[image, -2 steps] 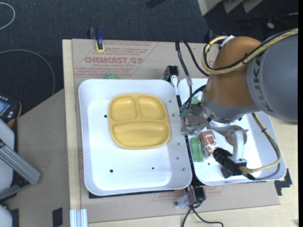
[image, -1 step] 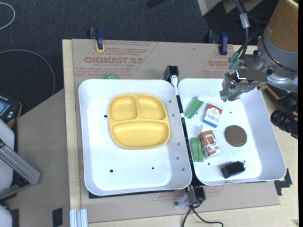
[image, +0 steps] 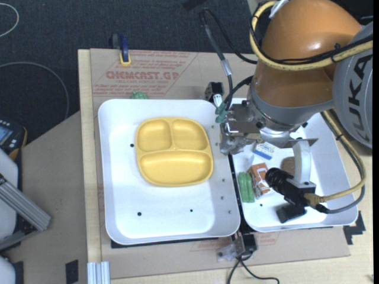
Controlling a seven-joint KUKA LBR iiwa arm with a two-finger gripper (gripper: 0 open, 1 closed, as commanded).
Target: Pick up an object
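The bench is topped by a brown board (image: 155,71) printed with red lettering, and a blue and yellow clamp (image: 123,48) grips its far edge. Dark carpet (image: 53,22) lies around the bench, with thin cables looping over it. A length of aluminium rail (image: 23,209) sits at the lower left.

2 white bins stand side by side on the board. The left bin (image: 118,182) holds a yellow divided plate (image: 174,151) with 3 compartments, lying flat in the bin's far half.

The arm (image: 302,34) hangs over the far part of the right bin (image: 339,158). Its gripper (image: 233,136) is low at the wall shared by the 2 bins. The view does not show whether it is open or closed, and nothing can be seen held in it.

The loose objects lie in the right bin. A green bar (image: 246,187) lies just beside that bin's left wall, its long axis running near to far, parallel to the wall. An orange packet (image: 259,178) touches its right side, tilted a little. A small blue and white packet (image: 264,151) lies farther in, close under the wrist. A brown item (image: 289,164) lies to the right of it, too hidden to name.
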